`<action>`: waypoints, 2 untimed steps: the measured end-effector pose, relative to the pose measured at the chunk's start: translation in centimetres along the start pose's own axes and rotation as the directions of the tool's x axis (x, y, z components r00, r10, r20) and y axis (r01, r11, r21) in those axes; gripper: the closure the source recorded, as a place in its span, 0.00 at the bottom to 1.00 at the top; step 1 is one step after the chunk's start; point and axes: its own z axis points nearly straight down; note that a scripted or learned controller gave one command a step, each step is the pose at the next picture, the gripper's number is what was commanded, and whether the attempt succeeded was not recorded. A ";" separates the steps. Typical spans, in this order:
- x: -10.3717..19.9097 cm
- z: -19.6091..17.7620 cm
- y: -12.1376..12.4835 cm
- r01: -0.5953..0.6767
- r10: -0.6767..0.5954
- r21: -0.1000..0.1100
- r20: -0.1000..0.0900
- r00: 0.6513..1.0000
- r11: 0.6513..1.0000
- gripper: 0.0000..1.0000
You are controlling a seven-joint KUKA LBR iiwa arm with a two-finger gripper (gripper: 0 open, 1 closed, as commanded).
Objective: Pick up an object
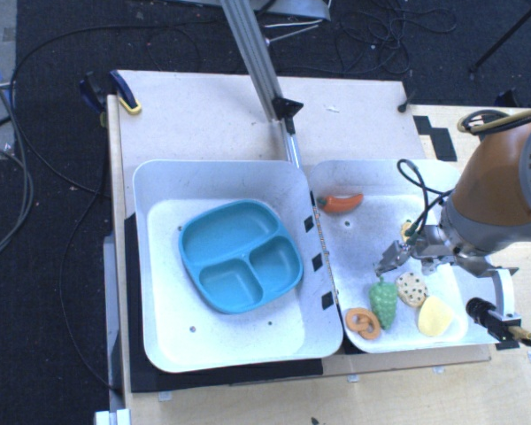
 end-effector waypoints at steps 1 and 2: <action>0.0 4.8 0.2 0.000 0.000 -0.010 0.002 1.000 1.000 0.00; -0.3 3.4 0.5 -0.003 0.003 -0.023 0.011 1.000 1.000 1.00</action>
